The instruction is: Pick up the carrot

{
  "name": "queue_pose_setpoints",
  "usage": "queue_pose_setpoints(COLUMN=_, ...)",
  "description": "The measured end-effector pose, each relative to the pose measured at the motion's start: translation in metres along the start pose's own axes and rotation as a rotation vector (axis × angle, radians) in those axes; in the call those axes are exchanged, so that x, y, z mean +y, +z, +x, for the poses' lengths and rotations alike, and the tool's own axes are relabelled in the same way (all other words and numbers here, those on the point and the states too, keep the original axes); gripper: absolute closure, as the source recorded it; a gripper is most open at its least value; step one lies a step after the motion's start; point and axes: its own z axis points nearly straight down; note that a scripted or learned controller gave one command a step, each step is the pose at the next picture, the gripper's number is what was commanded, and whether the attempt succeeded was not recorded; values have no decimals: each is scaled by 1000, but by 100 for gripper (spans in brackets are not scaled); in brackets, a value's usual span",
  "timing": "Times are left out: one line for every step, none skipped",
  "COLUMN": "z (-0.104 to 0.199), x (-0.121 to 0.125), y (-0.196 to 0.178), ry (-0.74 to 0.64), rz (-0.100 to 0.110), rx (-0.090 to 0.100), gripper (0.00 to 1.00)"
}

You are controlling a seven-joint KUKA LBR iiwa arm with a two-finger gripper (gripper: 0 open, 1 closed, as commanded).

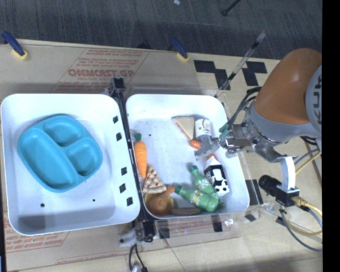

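The carrot is orange with a green top and lies lengthwise against the left wall of the right bin, its green end pointing to the back. My gripper hangs over the right side of that bin, well to the right of the carrot and apart from it. It is close above a small orange piece and a white can. Nothing of the carrot is near the gripper.
Just in front of the carrot lie a waffle wedge and a brown item. Green bottles, a black-and-white carton and a tan triangular slice share the right bin. The left bin holds a blue divided plate.
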Motion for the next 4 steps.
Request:
queue_pose_setpoints(z=89, x=10, y=77, ry=88, rz=4, rx=1, gripper=0)
queue_pose_setpoints(z=56, x=53, y=118, ry=238, rz=0, rx=-3, gripper=0)
queue_pose_setpoints(z=54, x=131, y=175, ry=273, rz=4, rx=-3, gripper=0)
queue_pose_setpoints(z=47, x=106, y=174, ry=634, rz=7, rx=2, gripper=0)
